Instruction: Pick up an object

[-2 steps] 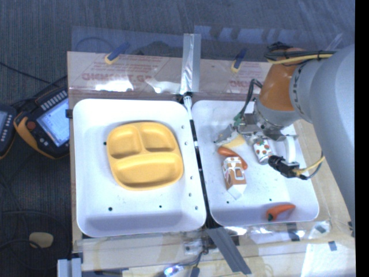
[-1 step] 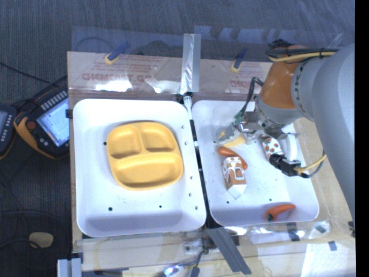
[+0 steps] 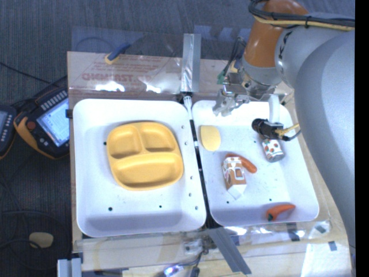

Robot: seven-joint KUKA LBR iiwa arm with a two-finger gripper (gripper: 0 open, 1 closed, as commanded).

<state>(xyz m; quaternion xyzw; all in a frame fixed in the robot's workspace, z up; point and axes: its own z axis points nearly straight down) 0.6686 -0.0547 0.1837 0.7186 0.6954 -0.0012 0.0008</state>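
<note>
A yellow divided plate (image 3: 145,154) is seen in the left bin (image 3: 86,212). In the right bin (image 3: 300,209) lie a yellow disc (image 3: 210,137), a small carton (image 3: 233,173), a can (image 3: 273,149) and a carrot (image 3: 280,211). The hand (image 3: 229,104) is poised at that bin's far edge, holding nothing; how far it is open cannot be told.

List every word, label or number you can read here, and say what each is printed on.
Red lettering on the cardboard sheet behind the bins: blurred, unreadable.
Print on the small carton in the right bin: too small to read.
Screen of the handheld pendant left of the bins: too blurred to read.
Nothing else bears text.
</note>
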